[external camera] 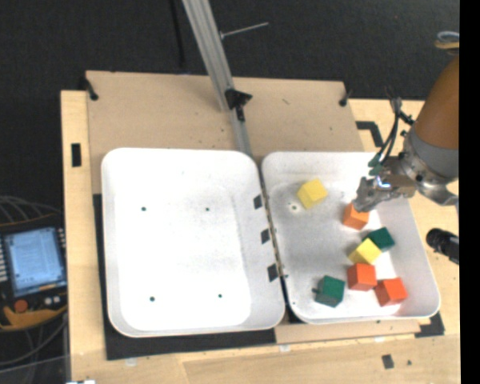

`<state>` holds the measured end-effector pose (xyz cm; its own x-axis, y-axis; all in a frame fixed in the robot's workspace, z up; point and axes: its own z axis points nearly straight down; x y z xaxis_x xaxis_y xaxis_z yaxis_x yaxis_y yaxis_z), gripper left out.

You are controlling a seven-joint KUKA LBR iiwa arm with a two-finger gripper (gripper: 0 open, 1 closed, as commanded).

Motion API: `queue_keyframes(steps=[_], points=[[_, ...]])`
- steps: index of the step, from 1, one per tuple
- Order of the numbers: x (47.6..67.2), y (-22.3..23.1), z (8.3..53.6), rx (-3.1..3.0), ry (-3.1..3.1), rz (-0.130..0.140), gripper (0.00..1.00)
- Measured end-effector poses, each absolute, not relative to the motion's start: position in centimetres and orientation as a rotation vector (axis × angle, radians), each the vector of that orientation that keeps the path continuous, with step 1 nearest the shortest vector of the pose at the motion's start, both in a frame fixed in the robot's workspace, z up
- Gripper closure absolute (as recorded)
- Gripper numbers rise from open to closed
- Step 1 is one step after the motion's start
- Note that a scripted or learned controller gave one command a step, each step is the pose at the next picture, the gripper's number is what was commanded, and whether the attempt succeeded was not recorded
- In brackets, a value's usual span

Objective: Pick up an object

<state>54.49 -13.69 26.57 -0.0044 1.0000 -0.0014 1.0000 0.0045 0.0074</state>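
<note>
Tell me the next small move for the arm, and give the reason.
Probably a short, straight descent onto the orange block. The end effector sits in the right bin right over that block's upper edge, while the yellow block lies off to its left and the other blocks lie lower down, so this one is nearest. Whether it is already gripped cannot be told.

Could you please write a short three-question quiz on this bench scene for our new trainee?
1. True or false: every block lies in the right white bin.
2. How many blocks are orange? A) one B) three C) five
3. Which block lies directly below the gripper?

Key:
1. True.
2. B.
3. The orange cube nearest the arm; the lone yellow cube sits to its left.
</note>
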Motion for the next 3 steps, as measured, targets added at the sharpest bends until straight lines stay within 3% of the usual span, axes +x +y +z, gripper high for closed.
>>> queue_keyframes(steps=[1,3], points=[[54.6,-13.8,29.4,2.213,2.224,0.004,1.0],[57.5,-2.7,28.6,2.213,2.228,0.001,1.0]])
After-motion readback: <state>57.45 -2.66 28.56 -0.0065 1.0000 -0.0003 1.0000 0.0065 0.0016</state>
